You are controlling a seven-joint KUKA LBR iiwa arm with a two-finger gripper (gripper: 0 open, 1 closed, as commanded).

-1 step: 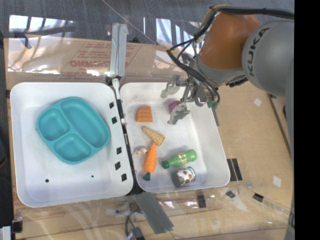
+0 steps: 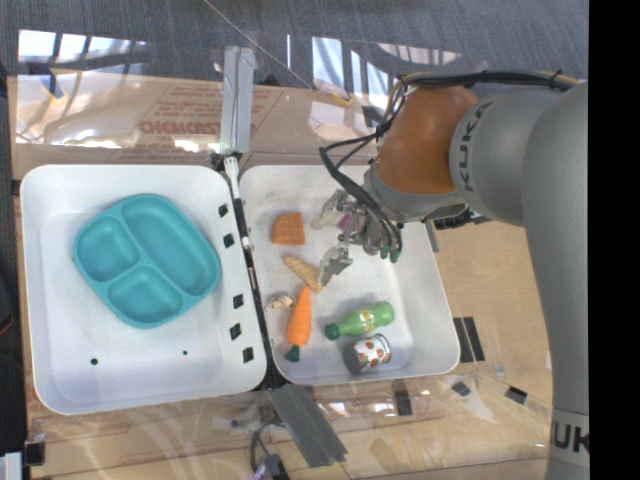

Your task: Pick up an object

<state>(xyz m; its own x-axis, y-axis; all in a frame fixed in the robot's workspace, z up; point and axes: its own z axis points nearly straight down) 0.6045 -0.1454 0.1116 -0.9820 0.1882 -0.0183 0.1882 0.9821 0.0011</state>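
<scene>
Bench, seen from above at a slant, two shallow white bins set side by side.

Left bin (image 2: 60,368): held one teal divided plate (image 2: 146,258) with three compartments, lying toward the upper middle. Bare white floor ran along the lower edge and the right-hand wall; the plate stood apart from every wall.

Right bin (image 2: 440,318): held the loose items.
- Orange block (image 2: 288,229), upper left, near the dividing wall but apart from it.
- Tan stick-shaped piece (image 2: 300,273), below the block, lying aslant.
- Small pale piece (image 2: 280,300), close to the left wall, just beside the carrot's thick end.
- Carrot (image 2: 299,318), green tip pointing to the lower edge, lying near the left wall.
- Green bottle (image 2: 361,320), on its side, lower middle.
- Small can (image 2: 369,353), patterned, just below the bottle and close to the lower rim.

Arm: grey with an orange band, reaching in from the right over the bin's upper right corner. Gripper (image 2: 341,238) hung over the upper middle of the right bin, one finger (image 2: 334,264) ending just beside the tan piece. Fingers stood spread and released, with nothing seen between them.

Open room: bare floor lay along the right wall of the right bin, and between the block and the top wall. The lower left corner was crowded.
</scene>
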